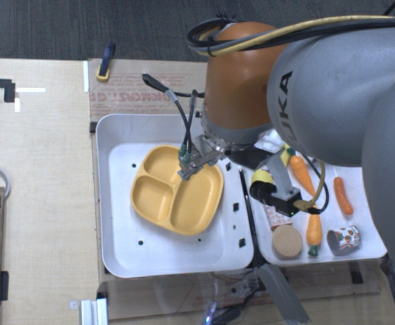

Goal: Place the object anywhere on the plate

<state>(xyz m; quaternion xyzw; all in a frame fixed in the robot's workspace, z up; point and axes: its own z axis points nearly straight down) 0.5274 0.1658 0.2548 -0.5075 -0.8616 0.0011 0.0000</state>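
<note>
The arm's bulk is hiding part of the right bin [373,246], where two carrots [301,175], one sausage [343,196] and one round wooden block [287,242] are lying. The gripper [187,168] is hovering over the single yellow plate [177,191]; how its fingers are standing, I cannot tell.

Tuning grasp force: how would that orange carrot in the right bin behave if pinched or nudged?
The carrot looks like smooth moulded plastic, so probably stiff, light, and somewhat slippery. Its tapered round body would likely roll in an arc when nudged. It lies close beside other toys in the right bin, so a push may jostle them.

one fixed camera, above bench (slanted), facing both bins [109,202]
</note>
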